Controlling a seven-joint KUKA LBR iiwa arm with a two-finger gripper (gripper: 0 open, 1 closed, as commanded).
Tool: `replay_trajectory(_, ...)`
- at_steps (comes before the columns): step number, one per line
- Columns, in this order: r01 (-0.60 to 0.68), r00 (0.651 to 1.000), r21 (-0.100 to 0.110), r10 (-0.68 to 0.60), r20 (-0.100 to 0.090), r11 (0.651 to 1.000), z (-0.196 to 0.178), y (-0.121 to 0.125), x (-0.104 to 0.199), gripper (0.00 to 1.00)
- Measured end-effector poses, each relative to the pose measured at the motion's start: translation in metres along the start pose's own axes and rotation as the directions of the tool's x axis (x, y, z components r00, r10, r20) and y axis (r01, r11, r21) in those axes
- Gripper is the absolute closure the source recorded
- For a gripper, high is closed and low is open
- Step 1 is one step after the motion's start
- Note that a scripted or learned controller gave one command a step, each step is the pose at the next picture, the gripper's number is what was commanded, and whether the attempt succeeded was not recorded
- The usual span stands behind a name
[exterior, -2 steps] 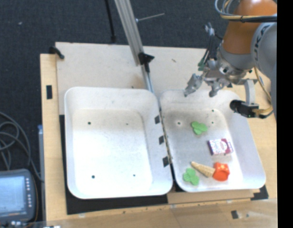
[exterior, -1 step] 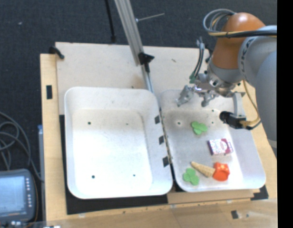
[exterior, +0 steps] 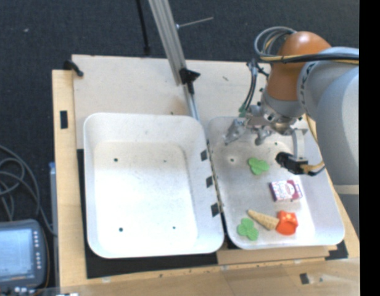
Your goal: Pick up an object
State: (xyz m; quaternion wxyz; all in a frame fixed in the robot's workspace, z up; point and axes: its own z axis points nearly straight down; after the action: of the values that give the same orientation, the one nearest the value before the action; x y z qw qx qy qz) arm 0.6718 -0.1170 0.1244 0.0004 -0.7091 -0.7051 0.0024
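My gripper [exterior: 245, 134] hangs over the far end of the right bin [exterior: 319, 239], its two fingers spread apart with nothing between them, so it is open. Just in front of it and slightly right lies a small green piece [exterior: 258, 165]. Nearer the front of that bin are a pink and white box [exterior: 285, 190], a tan cone [exterior: 261, 219], an orange-red object [exterior: 287, 222] touching the cone's wide end, and a second green piece [exterior: 247, 229].
The left bin [exterior: 91, 165] stands beside the right one, the two rims nearly touching. A slanted metal pole [exterior: 171, 42] rises behind the bins. A black cable end [exterior: 290, 161] hangs from the arm over the right bin.
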Motion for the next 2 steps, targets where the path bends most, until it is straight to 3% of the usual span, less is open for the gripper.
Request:
replay_trajectory(1, -0.002, 1.0, -0.008, 0.002, 0.0, 1.0, -0.016, 0.002, -0.001, 1.0)
replay_trajectory(2, 0.002, 1.0, -0.012, -0.002, -0.002, 1.0, -0.081, 0.002, -0.001, 1.0)
